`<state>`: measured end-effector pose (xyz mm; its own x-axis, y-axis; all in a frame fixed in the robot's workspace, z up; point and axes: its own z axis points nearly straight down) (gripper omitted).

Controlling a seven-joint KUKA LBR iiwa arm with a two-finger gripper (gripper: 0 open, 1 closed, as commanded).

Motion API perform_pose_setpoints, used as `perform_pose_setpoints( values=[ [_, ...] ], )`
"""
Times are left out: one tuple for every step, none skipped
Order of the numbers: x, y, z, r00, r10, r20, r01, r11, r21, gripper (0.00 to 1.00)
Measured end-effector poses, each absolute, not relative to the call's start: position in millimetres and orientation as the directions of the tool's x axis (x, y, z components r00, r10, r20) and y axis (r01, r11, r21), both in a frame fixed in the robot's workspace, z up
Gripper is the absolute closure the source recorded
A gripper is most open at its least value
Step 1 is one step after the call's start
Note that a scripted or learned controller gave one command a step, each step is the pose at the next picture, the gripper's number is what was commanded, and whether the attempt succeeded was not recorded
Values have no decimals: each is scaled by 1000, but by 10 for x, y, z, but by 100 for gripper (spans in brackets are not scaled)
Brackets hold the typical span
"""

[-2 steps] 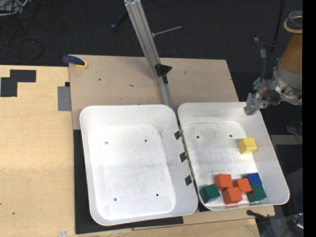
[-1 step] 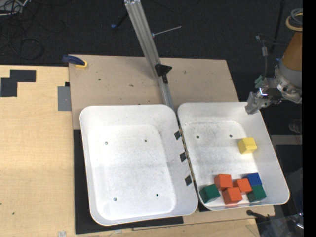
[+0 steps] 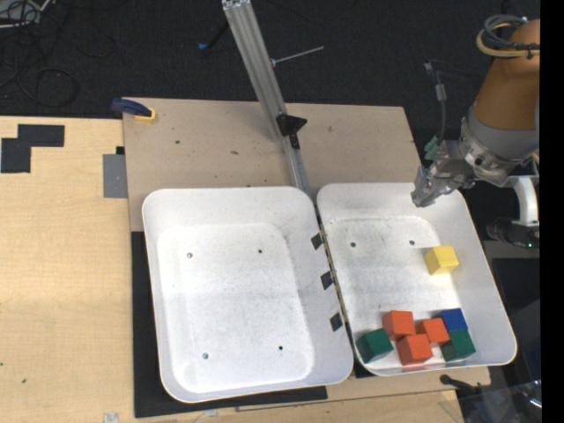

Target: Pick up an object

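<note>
Arm (image 3: 504, 104) hangs over right bin (image 3: 388, 203) (6 blocks (image 3: 421, 335) inside).

A robotics lab: aluminium camera mast (image 3: 264, 69), loose cables (image 3: 35, 7), test bench (image 3: 220, 144).

Two white bins (image 3: 238, 236) sit on a tan bench (image 3: 211, 144). One holds a yellow block (image 3: 441, 259), three orange blocks (image 3: 414, 348), two dark green blocks (image 3: 374, 345) and a blue block (image 3: 453, 319), beneath a grey arm (image 3: 498, 139) with an orange band.

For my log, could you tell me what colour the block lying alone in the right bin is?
Yellow block, shown best in the camera view.
</note>
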<state>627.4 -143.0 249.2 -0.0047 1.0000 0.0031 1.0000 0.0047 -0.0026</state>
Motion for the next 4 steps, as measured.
perform_pose_setpoints(
  values=[
    [6267,-839,2533,-6,1000,3,1000,6,-3,100],
    [6205,-365,2382,-4,1000,2,1000,4,-5,100],
    [6163,169,2455,-5,1000,2,1000,5,-4,100],
    [6122,634,2294,-4,1000,2,1000,4,-7,100]
  ],
)
